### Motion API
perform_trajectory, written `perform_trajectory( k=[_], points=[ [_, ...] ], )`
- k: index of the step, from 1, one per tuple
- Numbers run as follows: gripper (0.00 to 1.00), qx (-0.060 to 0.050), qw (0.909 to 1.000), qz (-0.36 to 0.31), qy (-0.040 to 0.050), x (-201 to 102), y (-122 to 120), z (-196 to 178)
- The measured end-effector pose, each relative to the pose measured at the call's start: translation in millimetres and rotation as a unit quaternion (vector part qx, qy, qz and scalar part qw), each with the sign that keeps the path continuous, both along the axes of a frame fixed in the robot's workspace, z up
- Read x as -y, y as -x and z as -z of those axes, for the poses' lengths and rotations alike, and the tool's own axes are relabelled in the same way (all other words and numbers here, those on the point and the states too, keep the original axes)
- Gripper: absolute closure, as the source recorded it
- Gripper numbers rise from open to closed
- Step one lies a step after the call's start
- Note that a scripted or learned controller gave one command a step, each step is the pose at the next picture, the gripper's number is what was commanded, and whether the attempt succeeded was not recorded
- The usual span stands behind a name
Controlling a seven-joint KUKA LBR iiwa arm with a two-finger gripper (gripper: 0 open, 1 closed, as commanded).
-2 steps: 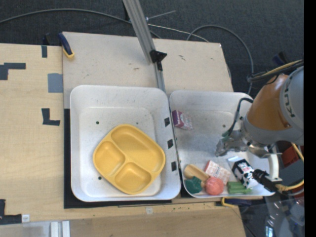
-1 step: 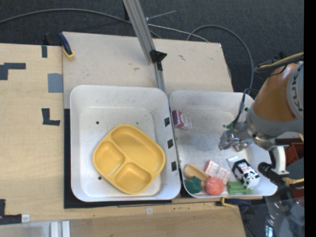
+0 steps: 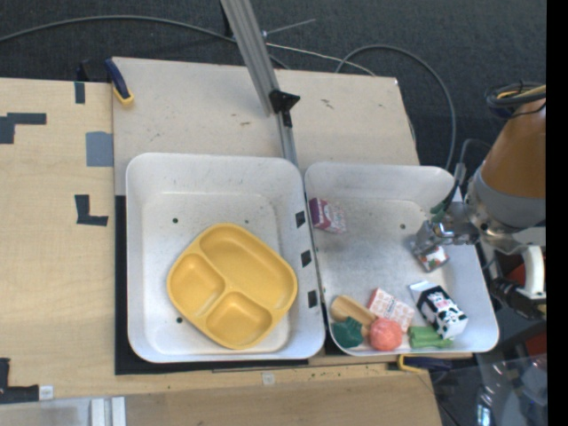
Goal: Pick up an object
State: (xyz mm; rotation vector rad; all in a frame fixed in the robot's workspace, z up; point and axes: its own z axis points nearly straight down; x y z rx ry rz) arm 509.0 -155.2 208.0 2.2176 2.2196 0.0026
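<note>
Two shallow white bins sit side by side on the light wooden desk. The left white bin holds a yellow plastic plate with three sections, lying flat near the bin's middle and a bit toward the front.

The right white bin holds the small things. A little pink and white carton lies alone near the left wall, well apart from the rest. Along the front edge there is a row of things close together: a tan wooden stick-shaped piece, a dark green lump just below it, a round red-orange ball, a pink and white checked packet, and a bright green flat piece. A small black and white box with cow spots sits at the right end of the row, touching the green flat piece.

The grey arm with its orange band reaches in from the right. Its metal gripper is low over the right side of the right bin, above the black and white box and apart from it. A small reddish and silver bit shows at the tip of the jaws, but I cannot tell if it is a thing being pinched or part of the gripper, and I cannot tell if the jaws are spread or pressed together.

A long grey metal pole slants across the back of the desk, and a blue and yellow clamp sits at the back left corner.
</note>
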Motion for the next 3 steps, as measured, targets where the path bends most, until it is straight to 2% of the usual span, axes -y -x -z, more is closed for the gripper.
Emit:
perform_trajectory(
  k=[1,2,3],
  points=[
    [1.00,0.000,1.0000,-0.001,0.0000,-1,-11,-50],
    [1.00,0.000,1.0000,0.000,-0.0002,-2,-12,-94],
    [1.00,-0.003,1.0000,-0.003,-0.0016,-63,-14,-77]
  ],
)
